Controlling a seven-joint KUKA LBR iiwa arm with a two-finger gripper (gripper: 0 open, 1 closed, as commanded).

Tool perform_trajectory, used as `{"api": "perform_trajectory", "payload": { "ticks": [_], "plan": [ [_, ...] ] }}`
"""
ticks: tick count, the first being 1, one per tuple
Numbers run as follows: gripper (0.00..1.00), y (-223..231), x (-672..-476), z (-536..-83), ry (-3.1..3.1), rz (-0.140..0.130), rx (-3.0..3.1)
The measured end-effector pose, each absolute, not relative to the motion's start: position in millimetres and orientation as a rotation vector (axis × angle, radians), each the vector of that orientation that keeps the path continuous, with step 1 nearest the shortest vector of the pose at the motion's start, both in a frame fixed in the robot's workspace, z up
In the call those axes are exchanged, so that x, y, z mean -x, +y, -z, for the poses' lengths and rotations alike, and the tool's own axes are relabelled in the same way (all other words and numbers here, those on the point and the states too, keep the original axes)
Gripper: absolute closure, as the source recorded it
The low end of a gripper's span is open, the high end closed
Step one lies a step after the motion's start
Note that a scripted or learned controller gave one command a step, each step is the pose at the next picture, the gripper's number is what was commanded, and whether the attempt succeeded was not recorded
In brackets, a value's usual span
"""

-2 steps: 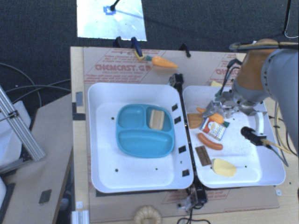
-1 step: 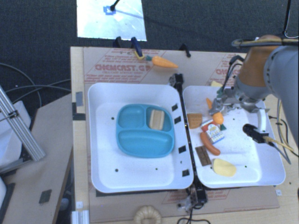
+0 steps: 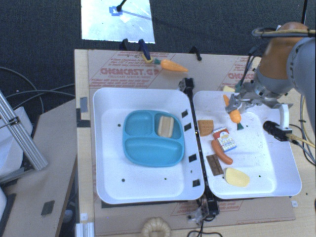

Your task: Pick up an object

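1. Locate the toy carrot (image 3: 236, 116) in the far half of the right bin (image 3: 276, 162): small, orange, green tip toward the near side, partly covered from above.
2. Find the end effector (image 3: 236, 107) directly over that carrot, touching it or just above it. Cannot tell from this view whether apart, together or clamped on the carrot; no grasp confirmed.
3. Trace the grey arm (image 3: 302, 63), orange band (image 3: 282, 46) above the wrist, reaching in from the right over the far right corner of the right bin.
4. Note a tan square cracker (image 3: 205, 127) near the carrot, toward the divide between the bins.
5. Note a small red, white and blue carton (image 3: 226, 140) nearer the middle of the right bin, touching a red toy sausage (image 3: 222, 153).
6. Note a brown chocolate bar (image 3: 214, 165) just beside the sausage on the near side, then a yellow oval slice (image 3: 237, 177) close by.
7. Note a yellow piece (image 3: 228, 89) at the far rim of the right bin, kind unclear.
8. Check the left bin (image 3: 111, 127): a blue divided plate (image 3: 143, 152) with a tan bread slice (image 3: 165, 126) in its far right compartment.
9. Outside the bins, find a larger carrot (image 3: 170, 65) on the cardboard sheet (image 3: 113, 70) covering the tabletop (image 3: 81, 78), beyond the left bin.
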State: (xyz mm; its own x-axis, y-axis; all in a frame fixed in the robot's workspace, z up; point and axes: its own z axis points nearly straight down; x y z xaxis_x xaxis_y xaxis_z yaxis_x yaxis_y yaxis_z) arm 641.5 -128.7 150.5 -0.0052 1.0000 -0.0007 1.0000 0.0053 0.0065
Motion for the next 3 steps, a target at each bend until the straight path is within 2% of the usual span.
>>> {"api": "perform_trajectory", "payload": {
  "ticks": [1, 2, 3],
  "plan": [
    [1.00, -137, -643.5, -213, 2.221, -0.007, -2.211],
    [1.00, -137, -644.4, -225, 2.226, -0.004, -2.213],
    [1.00, -93, -633.0, -219, 2.231, -0.001, -2.213]
  ]
}}
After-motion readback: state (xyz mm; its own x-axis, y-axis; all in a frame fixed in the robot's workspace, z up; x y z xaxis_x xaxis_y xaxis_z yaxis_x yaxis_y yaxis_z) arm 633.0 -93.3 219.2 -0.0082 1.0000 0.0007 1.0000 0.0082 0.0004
